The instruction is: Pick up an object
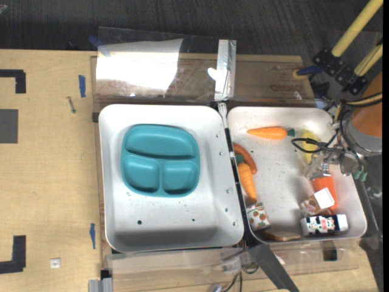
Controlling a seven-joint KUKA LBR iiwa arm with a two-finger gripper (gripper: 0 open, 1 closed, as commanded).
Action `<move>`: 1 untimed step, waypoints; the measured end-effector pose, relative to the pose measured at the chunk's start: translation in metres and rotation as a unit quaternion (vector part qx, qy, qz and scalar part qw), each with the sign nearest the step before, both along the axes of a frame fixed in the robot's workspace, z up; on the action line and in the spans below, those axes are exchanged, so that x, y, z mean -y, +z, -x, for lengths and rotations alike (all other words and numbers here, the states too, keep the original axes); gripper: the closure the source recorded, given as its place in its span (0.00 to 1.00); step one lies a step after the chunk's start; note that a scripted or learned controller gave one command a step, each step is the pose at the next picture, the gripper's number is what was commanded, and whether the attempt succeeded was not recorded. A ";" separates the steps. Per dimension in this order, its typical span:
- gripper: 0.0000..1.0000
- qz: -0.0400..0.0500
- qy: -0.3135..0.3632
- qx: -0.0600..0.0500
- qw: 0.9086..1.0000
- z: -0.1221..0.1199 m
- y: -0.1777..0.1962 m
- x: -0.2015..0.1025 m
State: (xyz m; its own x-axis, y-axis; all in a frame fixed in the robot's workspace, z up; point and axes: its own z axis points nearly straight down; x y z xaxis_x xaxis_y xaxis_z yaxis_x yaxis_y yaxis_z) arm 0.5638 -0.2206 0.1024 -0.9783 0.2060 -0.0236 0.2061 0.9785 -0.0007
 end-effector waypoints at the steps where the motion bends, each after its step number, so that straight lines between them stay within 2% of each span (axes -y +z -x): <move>1: 1.00 -0.002 -0.037 -0.001 0.999 -0.034 0.163 -0.038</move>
